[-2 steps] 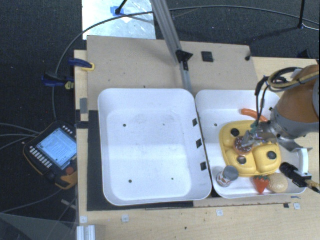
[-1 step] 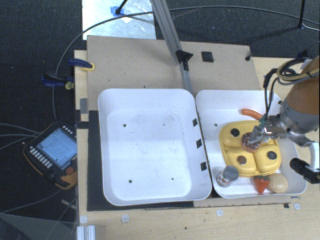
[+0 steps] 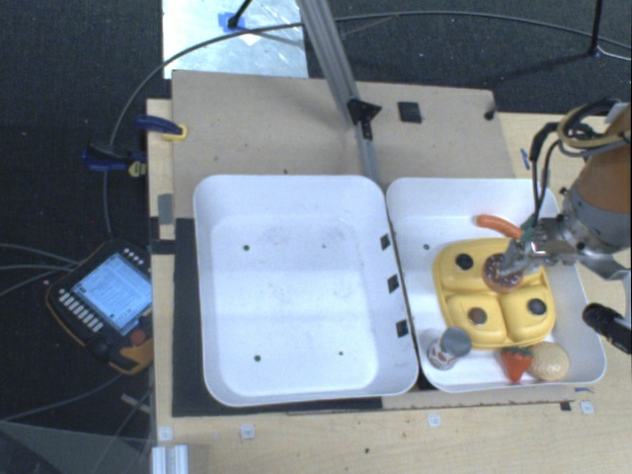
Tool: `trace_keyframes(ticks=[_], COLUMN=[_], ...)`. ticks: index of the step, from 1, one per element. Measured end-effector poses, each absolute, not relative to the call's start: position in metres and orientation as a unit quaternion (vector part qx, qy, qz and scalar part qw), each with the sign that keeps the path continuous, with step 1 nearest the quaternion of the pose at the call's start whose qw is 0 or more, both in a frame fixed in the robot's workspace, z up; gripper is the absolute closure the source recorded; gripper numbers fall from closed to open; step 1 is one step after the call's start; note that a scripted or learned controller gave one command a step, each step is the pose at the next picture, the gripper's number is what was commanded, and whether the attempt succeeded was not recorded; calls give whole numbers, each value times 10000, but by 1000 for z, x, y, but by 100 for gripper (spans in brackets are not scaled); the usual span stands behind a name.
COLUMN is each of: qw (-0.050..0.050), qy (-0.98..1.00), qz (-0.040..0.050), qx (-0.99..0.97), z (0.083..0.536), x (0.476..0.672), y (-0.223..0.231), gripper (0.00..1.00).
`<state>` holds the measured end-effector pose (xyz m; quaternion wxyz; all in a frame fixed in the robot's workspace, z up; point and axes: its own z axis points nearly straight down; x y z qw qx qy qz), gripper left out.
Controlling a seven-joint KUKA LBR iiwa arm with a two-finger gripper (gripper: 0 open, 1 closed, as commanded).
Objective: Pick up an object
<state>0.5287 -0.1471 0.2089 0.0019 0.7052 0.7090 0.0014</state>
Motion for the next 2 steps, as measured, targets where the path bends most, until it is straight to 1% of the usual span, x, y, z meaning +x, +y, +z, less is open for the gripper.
trace_keyframes(ticks=[1,2], qw=[4,11], qy=[7110,7107], qz=[16,19], qx=[7032,7035], z=[201,213], x=[548,574], y=[-95,-46], gripper=[100,100])
